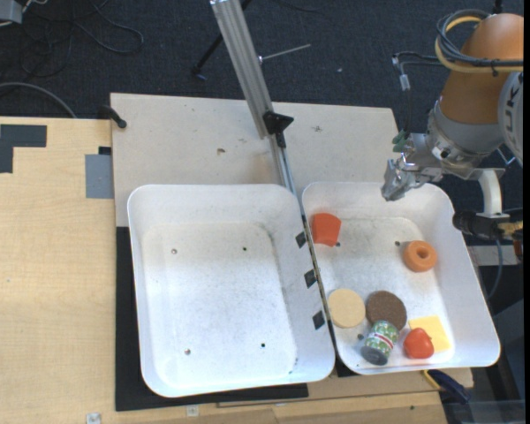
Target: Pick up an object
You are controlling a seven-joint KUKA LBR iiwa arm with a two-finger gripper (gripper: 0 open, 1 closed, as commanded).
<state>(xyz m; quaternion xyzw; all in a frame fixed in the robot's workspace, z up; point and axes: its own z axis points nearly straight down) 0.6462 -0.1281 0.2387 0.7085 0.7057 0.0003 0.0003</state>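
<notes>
My gripper (395,186) hangs over the far rim of the right bin (464,237), near its back right corner, with nothing seen between its fingers. In that bin lie an orange cup (326,229) near the divider, an orange ring (419,255) to the right, a tan round disc (345,307), a dark brown disc (387,308), a small green-labelled can (379,342), a red piece (419,344) and a yellow block (432,328). All of them lie well below and in front of the gripper.
The left bin (159,237) sits beside the right one, with black clips along the shared edge. A slanted aluminium bar (247,69) rises from behind the bins. The grey arm with its orange band (486,69) comes in from the upper right.
</notes>
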